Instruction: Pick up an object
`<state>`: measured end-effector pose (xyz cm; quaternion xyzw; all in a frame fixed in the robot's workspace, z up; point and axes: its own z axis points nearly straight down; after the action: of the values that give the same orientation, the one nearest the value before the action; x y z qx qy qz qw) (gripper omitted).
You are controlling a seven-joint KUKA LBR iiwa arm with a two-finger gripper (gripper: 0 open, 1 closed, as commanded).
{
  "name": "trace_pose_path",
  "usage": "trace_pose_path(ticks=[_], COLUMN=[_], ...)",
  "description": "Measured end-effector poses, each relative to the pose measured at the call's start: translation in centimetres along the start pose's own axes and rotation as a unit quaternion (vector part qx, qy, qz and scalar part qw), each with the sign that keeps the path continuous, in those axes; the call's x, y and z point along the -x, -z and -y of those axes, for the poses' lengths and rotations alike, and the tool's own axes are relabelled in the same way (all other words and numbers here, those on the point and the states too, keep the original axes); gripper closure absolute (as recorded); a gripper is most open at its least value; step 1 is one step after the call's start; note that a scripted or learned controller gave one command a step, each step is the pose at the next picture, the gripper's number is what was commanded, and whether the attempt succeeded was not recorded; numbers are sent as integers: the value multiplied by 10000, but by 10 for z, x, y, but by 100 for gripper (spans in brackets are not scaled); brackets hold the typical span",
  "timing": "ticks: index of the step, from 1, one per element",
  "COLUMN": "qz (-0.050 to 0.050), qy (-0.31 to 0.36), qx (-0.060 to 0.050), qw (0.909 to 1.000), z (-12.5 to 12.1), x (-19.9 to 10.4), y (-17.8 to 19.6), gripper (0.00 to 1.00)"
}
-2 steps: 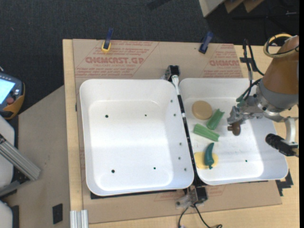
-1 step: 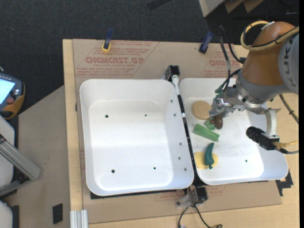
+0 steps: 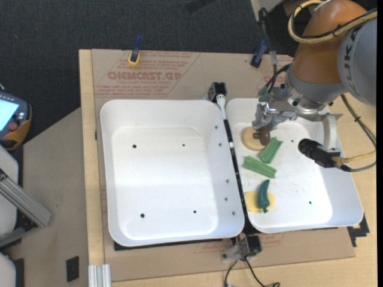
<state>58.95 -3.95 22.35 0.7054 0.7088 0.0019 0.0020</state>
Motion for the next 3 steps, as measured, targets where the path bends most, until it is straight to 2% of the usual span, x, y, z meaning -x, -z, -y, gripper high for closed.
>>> trace_pose_path(ticks=[1,2,3], qz=[-13,6,-9], qy=[-29,-10,-36], qx=[-69,41,-76], qw=[10000,10000,10000], z=[80,31,114], x=[-22,-23,-25], y=[-17,81,46], gripper=[100,100,100])
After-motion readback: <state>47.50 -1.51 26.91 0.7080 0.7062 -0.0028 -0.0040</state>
